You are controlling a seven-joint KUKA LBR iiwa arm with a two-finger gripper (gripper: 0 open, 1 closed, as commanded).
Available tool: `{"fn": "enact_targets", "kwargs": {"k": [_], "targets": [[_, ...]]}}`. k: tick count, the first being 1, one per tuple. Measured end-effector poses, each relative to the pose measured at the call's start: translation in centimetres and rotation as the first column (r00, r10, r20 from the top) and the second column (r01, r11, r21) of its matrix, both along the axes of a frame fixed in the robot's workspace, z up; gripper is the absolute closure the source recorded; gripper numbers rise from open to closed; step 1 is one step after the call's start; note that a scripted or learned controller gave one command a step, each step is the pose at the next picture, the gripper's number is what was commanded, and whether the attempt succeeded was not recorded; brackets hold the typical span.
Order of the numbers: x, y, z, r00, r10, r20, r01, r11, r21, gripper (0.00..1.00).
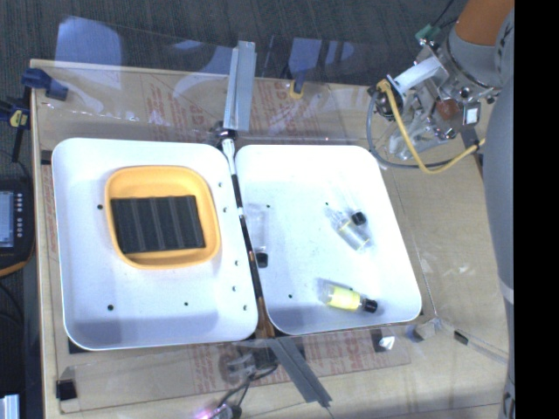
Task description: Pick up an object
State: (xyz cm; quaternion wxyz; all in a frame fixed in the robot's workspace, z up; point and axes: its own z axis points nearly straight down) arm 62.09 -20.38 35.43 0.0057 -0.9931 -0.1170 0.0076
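In the right bin lie two small bottles. One is clear with a black cap, near the bin's middle right. The other is yellow with a black cap, close to the front rim. The left bin holds an orange tray with a dark ribbed insert. My gripper hangs above the bench beyond the right bin's far right corner, well away from both bottles, amid yellow cables.
A metal divider rail stands at the back between the bins. A clear plastic sheet covers the bench behind them. A black device sits at the left edge. A metal bracket lies by the front edge.
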Motion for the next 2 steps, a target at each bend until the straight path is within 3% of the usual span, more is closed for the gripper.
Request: {"fn": "enact_targets", "kwargs": {"k": [1, 2], "targets": [[0.0, 0.1, 0.9, 1.000, 0.007, -0.003, -0.007, 1.000, 0.001, 1.00], [2.5, 0.2, -2.1, 1.000, -0.024, 0.010, 0.024, 1.000, -0.007, 1.00]]}}
